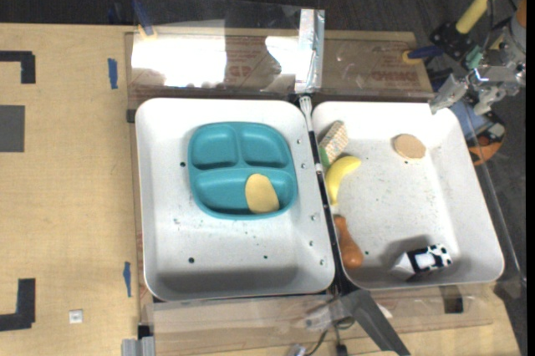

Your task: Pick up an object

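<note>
Banana (341, 173) lies against the right bin's (468, 204) left wall, so closing fingers might strike that wall and slip off. I cannot tell the gripper's (493, 83) state.

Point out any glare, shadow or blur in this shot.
Camera view: strong glare on the clear panel behind the left bin; soft shadow beside the small black-and-white toy in the right bin; the gripper at the right edge looks blurry.
</note>
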Controlling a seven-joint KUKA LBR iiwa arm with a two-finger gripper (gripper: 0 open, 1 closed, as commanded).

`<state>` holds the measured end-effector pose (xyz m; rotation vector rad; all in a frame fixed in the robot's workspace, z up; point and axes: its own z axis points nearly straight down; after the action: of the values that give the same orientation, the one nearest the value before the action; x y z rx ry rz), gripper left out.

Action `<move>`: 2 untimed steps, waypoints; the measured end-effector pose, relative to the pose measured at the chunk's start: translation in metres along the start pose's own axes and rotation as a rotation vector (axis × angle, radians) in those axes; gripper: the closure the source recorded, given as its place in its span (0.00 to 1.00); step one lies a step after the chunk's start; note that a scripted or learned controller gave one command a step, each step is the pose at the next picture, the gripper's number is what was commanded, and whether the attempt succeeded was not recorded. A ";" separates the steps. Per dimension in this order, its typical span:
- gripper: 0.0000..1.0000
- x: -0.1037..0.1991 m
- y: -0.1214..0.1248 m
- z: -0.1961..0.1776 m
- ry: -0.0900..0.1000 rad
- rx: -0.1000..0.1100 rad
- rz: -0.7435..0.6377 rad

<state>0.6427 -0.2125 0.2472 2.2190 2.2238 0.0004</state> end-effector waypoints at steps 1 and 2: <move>0.00 0.017 -0.067 0.105 0.002 0.007 0.038; 0.00 0.037 -0.032 0.160 -0.001 -0.003 -0.107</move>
<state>0.6105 -0.1751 0.0867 2.0954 2.3373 0.0027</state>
